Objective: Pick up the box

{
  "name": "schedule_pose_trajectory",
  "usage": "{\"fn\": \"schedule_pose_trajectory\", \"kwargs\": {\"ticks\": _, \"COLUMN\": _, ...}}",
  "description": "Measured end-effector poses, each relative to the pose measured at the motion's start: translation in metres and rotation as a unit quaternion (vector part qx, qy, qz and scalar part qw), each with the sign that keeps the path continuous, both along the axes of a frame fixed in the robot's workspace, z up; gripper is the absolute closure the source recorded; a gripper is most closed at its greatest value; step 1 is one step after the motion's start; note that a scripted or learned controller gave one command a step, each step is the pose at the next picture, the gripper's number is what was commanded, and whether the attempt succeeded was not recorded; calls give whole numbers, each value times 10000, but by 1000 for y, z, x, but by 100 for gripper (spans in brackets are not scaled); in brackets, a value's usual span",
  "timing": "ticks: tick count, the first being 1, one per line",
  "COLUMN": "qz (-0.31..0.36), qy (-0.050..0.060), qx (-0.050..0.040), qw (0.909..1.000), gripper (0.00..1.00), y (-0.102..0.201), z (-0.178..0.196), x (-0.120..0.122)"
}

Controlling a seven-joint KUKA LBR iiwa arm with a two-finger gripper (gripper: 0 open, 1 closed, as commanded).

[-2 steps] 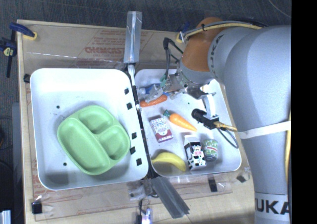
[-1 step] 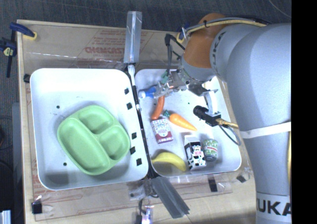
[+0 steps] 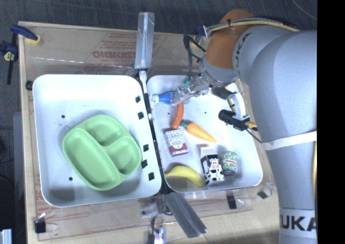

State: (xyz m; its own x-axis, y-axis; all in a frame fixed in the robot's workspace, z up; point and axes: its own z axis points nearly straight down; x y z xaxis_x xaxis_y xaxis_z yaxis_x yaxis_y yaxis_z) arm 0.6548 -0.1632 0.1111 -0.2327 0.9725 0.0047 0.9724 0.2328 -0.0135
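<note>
A small red and white box [image 3: 176, 142] lies flat near the left wall of the right bin [image 3: 249, 157]. A black-and-white cow-patterned carton [image 3: 212, 168] stands at that bin's front, beside a green can [image 3: 229, 162]. My gripper [image 3: 187, 89] hangs low over the far left corner of the right bin, about a hand's width beyond the red box. It sits just above the top of an orange-red carrot-like piece [image 3: 177, 114] and next to a blue and white object [image 3: 162, 97]. Nothing shows as held.
An orange carrot [image 3: 199, 131] lies mid-bin and a banana [image 3: 184, 175] lies at the front left. The left bin [image 3: 54, 92] holds a green divided plate [image 3: 102, 151]. The grey arm [image 3: 280, 86] covers the right bin's right side.
</note>
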Motion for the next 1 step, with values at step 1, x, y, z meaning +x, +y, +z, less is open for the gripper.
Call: {"fn": "schedule_pose_trajectory", "kwargs": {"ticks": 1, "qz": 2082, "qy": -60, "qx": 12, "qw": 9781, "gripper": 100, "y": -7, "z": -15, "x": -92}}
